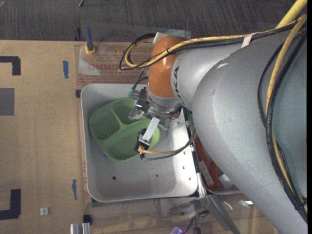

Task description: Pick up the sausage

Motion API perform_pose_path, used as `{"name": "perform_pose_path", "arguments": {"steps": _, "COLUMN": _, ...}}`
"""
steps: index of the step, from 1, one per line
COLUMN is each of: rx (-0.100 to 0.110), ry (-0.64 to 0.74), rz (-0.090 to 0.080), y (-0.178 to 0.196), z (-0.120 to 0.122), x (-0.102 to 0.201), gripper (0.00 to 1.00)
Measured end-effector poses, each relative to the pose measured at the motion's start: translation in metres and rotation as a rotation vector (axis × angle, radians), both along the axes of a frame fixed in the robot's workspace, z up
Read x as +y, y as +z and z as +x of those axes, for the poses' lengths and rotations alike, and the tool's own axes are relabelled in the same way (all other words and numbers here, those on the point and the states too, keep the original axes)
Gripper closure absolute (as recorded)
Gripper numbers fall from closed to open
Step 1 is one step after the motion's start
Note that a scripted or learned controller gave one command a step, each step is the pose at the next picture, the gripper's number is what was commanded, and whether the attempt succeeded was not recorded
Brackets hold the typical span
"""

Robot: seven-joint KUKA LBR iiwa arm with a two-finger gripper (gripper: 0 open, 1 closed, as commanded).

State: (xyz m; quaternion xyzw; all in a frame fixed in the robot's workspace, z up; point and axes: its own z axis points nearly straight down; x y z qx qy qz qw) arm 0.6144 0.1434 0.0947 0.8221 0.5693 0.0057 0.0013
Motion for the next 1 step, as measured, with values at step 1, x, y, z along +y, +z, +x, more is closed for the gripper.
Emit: {"name": "perform_pose_path", "arguments": {"steps": 1, "rx": -0.005, "ry": 0.020, "rz": -0.019, "y": -0.0014, "z": 0.0287, "x": 0.0355, "gripper": 0.00}}
